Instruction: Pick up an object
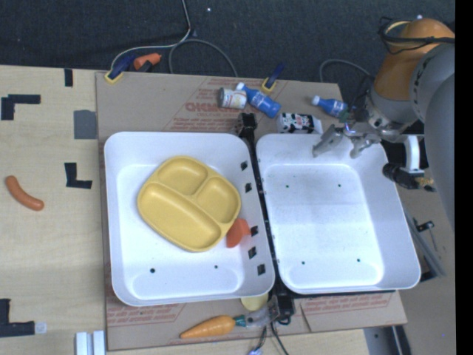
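A yellow divided plate [190, 202] lies in the left bin [126, 161]. A small orange-red object [237, 233] rests against the plate's right edge. My gripper [342, 145] hangs over the far rim of the right bin [369, 272], near its back right corner. Its two grey fingers [325, 142] are spread apart with nothing between them. It is well away from the plate and the orange-red object.
A carrot [209, 326] lies in front of the bins. A sausage [24, 193] sits on the bench at far left. Small bottles [250, 98] and a blue clamp lie behind the bins. The arm's orange band [414, 43] fills the upper right.
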Motion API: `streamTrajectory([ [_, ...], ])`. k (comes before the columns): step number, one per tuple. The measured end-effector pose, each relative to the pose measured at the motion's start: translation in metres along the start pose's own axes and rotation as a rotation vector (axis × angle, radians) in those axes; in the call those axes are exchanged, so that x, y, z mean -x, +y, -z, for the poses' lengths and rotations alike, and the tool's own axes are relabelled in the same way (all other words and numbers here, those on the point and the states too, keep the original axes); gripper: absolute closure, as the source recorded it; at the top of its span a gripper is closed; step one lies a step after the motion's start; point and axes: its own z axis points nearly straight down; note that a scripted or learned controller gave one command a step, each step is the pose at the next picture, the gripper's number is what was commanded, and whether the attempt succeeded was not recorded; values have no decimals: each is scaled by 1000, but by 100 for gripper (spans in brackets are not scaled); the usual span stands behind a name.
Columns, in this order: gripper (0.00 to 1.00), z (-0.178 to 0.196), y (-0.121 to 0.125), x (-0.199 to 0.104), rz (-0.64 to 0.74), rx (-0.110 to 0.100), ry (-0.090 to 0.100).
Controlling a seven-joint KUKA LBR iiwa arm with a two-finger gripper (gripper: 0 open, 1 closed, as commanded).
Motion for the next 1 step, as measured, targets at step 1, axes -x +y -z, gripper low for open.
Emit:
streamTrajectory([
  [1,0,-57,-59,-64,7,-15,7],
])
